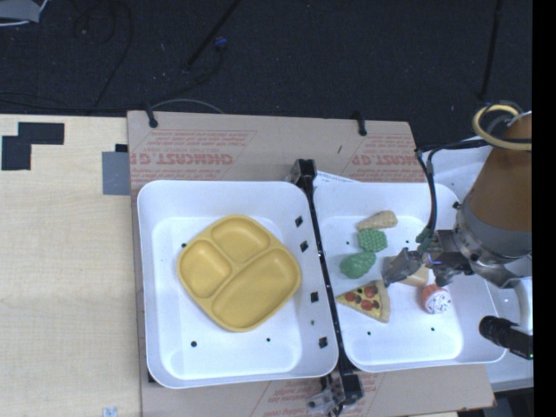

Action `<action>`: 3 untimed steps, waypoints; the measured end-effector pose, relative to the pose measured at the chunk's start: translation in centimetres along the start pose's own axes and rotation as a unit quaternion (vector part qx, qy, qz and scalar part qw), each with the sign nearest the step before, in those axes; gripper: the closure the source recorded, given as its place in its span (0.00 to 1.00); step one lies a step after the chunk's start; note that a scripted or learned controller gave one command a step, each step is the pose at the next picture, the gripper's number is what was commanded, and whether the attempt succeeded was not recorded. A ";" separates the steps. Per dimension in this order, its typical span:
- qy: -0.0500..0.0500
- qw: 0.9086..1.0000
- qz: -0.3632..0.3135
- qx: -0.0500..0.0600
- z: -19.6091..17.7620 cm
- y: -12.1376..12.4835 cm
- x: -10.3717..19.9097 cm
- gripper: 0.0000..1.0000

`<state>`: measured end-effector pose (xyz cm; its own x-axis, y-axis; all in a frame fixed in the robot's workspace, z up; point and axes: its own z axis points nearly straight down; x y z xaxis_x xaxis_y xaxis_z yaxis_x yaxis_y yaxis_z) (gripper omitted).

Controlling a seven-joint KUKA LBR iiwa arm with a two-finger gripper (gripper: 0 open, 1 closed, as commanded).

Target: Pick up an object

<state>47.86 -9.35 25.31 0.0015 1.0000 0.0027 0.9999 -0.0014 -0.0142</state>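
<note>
Toy food pieces lie in right bin (pixel 395 354): pizza slice (pixel 367 301), green piece (pixel 357 264). Pincer (pixel 415 268) sits low over a pale piece; we cannot tell its grip. Nothing lifted yet.

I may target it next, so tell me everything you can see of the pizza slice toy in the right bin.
The pizza slice is a small flat wedge, plastic-looking, with a tan crust edge, yellow cheese and red round toppings. It lies flat on the floor of the right bin, near its left wall, just below the green toy. Nothing clearly touches it; the end effector hangs to its upper right.
</note>
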 end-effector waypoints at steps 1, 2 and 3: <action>-0.001 1.000 -0.001 -0.005 -0.5 0.2 0.0 0.00; 0.000 1.000 -0.001 -0.002 5.7 0.6 0.5 0.00; 0.000 1.000 0.000 -0.001 12.0 -0.1 0.7 0.00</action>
